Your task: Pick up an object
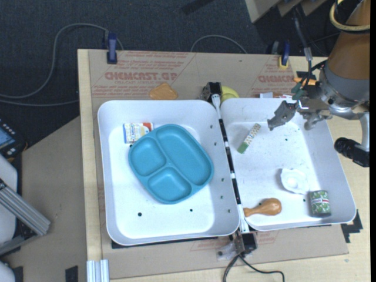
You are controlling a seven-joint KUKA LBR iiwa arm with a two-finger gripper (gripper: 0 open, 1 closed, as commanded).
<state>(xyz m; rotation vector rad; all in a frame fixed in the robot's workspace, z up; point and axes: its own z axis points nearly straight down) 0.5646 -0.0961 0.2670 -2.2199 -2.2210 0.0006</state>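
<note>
My gripper (295, 118) hangs over the far part of the right bin (329, 157), its two dark fingers spread apart with nothing between them. A green and white stick (249, 138) lies in that bin, left of and a little nearer than the gripper. Toward the bin's near side lie a white crumpled piece (294, 180), a small green can (319, 202) and a brown wooden knob-shaped piece (264, 207). In the left bin (117, 204) a blue divided plate (170, 163) rests beside a small white and orange packet (137, 131).
An orange object (163, 91) and a yellow object (229, 93) lie on the bench behind the bins. The black divider (228, 157) runs between the two bins. Blue clamps (111, 46) hold the board's far edge.
</note>
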